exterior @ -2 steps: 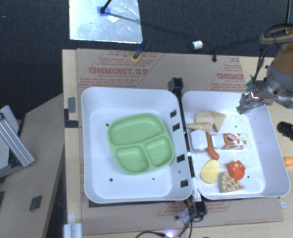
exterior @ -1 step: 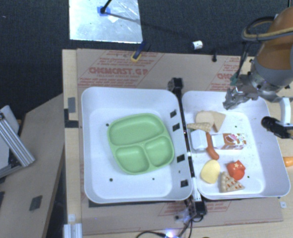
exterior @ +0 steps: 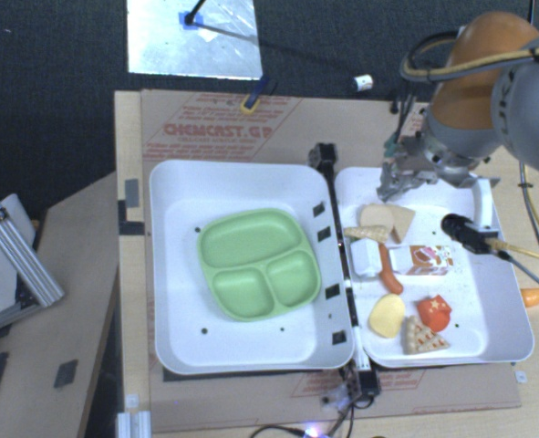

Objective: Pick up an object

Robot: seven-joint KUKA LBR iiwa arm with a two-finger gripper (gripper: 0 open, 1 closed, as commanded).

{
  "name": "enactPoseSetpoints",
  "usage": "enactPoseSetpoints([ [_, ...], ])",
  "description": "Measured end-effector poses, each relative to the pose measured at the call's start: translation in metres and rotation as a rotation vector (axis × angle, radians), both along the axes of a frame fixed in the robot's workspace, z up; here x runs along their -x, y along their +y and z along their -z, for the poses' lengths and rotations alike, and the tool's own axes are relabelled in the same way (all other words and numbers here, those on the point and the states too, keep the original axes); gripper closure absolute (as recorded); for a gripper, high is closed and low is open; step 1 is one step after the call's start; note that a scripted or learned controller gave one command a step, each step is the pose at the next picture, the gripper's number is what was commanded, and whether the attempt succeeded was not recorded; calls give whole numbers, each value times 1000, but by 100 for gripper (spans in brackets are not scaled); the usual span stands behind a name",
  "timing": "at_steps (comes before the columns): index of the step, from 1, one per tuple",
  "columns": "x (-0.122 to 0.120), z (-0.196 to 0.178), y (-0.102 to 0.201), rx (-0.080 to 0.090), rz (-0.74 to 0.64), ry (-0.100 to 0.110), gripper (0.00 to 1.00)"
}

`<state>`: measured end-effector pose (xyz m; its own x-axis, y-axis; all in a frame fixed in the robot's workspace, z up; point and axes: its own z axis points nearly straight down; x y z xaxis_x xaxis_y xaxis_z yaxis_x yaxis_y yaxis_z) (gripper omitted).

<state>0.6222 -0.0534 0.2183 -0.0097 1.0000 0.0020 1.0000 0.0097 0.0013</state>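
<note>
The hand [exterior: 392, 188] hangs over the back corner of the right bin [exterior: 492, 286], close to the wall between the two bins. I cannot tell if the hand is open or shut, and I see nothing held in it. Just below the hand lies a tan piece of bread [exterior: 388, 217]. A thin yellow strip [exterior: 365, 234] is touching the bread's front edge. Next comes a small white block [exterior: 364, 259] with an orange sausage [exterior: 390, 275] right beside it. A little red and white box [exterior: 430, 260] lies to the right of the sausage. Near the front of this bin are a round yellow toy [exterior: 387, 316], a red toy [exterior: 435, 311] and a pizza slice [exterior: 423, 338], all close together. The left bin [exterior: 178, 208] holds a green plate [exterior: 255, 263] with three parts. It lies flat in the middle of that bin. Both bins sit on a brown cardboard sheet [exterior: 214, 130] on the desk [exterior: 77, 245]. An orange carrot [exterior: 538, 295] lies outside the right bin, by its right wall. A shiny silver sheet [exterior: 194, 26] lies far behind the bins.
</note>
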Motion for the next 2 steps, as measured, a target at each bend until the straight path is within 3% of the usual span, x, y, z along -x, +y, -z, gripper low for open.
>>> enactPoseSetpoints([
  [1,-17,-14,28,1,2,-3,100],
  [2,-5,3,21,3,9,1,100],
])
